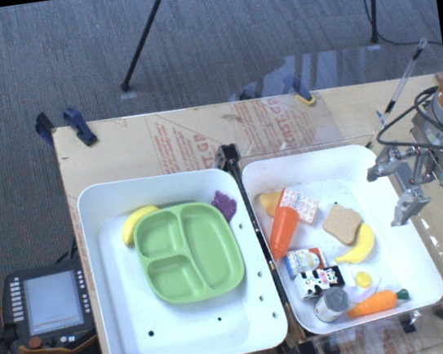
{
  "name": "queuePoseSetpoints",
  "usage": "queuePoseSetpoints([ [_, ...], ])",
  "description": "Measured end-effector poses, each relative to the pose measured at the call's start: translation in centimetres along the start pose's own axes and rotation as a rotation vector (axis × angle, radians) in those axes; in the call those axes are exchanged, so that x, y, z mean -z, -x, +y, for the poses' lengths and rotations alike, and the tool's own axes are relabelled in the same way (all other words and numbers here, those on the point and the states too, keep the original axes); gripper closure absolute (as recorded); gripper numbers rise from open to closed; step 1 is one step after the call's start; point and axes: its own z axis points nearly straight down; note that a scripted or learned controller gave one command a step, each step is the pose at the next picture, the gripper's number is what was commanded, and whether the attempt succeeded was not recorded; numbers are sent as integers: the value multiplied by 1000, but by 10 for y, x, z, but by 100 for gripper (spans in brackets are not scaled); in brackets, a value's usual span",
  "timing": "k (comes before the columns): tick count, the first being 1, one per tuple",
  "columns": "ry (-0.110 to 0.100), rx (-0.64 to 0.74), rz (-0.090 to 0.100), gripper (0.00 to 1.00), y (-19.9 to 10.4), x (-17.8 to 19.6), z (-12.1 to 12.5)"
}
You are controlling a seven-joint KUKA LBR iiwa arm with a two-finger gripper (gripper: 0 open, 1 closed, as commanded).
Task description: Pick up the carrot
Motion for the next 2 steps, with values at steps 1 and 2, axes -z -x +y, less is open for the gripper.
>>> queuePoseSetpoints([
  [1, 2, 205, 3, 0, -56, -72, -19],
  [2, -2, 554, -14, 0, -65, -172, -13],
])
